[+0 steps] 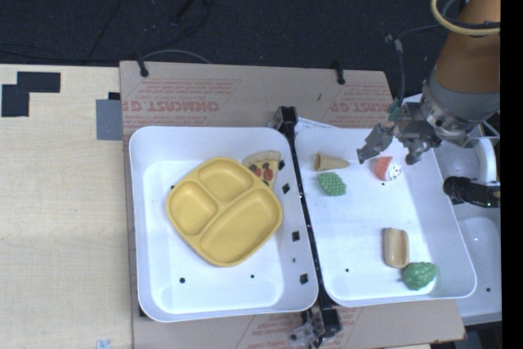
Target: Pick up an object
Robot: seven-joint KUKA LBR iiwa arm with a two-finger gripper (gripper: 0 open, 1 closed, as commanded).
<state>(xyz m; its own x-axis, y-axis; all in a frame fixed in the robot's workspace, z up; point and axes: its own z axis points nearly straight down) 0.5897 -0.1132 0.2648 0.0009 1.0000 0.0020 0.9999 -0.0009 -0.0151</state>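
My gripper (394, 147) hangs open over the far part of the right bin (359, 290), its two grey fingers spread wide. Nothing is between them. Just below the fingers lies a small orange and white toy (385, 168). To its left rest a tan cone (330, 162) and a round green toy (332, 185). Nearer the front of that bin lie a tan bread roll (395, 247) and a leafy green toy (419, 275).
The left bin (155, 274) bears a yellow divided plate (225, 211), with a pizza slice toy (264, 167) at the plate's far edge. A black divider (299, 217) runs between the two bins. Brown cardboard lies under both.
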